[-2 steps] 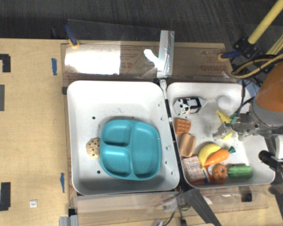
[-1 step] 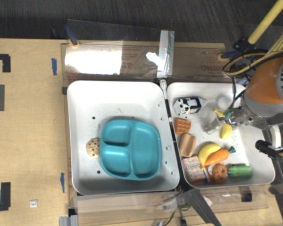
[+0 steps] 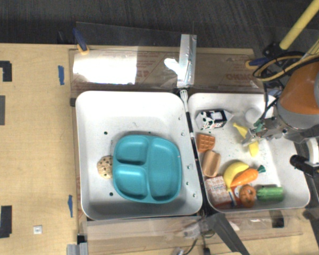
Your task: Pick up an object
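The right bin [image 3: 287, 158] holds several toy foods. Among them are a black-and-white cow-patterned carton [image 3: 211, 119], a waffle [image 3: 205, 141], a tan bread roll [image 3: 210, 162], a yellow banana [image 3: 235, 171], a carrot [image 3: 245, 176], a red apple [image 3: 247, 195], a green cucumber [image 3: 269, 193] and a printed box [image 3: 218, 190]. Two small yellow pieces lie at the back, one [image 3: 239, 129] left of the gripper and one [image 3: 253, 149] just below it. My gripper [image 3: 257, 131] hangs low over the bin's back right part, between those two pieces.
The left bin [image 3: 95, 121] carries a teal divided plate [image 3: 147, 167] with a speckled cookie [image 3: 105, 166] against its left edge. A metal divider [image 3: 187, 60] and clear sheet stand behind the bins. Cables and a yellow bar [image 3: 303, 17] crowd the upper right.
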You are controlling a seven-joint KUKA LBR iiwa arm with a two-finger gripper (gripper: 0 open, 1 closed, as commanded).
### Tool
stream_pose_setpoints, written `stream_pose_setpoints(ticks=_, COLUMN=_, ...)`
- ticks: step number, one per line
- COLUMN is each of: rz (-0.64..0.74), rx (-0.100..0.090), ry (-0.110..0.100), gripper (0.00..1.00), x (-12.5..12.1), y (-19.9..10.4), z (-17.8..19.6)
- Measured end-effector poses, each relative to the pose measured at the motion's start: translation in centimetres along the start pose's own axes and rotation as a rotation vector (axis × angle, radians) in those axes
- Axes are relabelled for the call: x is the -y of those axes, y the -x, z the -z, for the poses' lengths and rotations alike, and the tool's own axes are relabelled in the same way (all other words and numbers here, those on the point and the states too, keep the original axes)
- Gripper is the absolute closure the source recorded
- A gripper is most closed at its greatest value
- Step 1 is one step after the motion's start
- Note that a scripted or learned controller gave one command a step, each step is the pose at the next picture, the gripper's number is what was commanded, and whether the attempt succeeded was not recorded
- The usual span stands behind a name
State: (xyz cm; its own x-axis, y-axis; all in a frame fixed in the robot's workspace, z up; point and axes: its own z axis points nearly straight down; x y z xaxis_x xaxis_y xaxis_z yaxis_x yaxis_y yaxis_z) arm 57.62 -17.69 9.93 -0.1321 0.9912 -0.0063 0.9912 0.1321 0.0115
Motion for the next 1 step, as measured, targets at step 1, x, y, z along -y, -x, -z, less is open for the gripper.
stream_pose_setpoints(ticks=1, rz=-0.19, rx=-0.004, ry=-0.005, gripper=1.0, x=-1.63, y=-2.83, z=10.85)
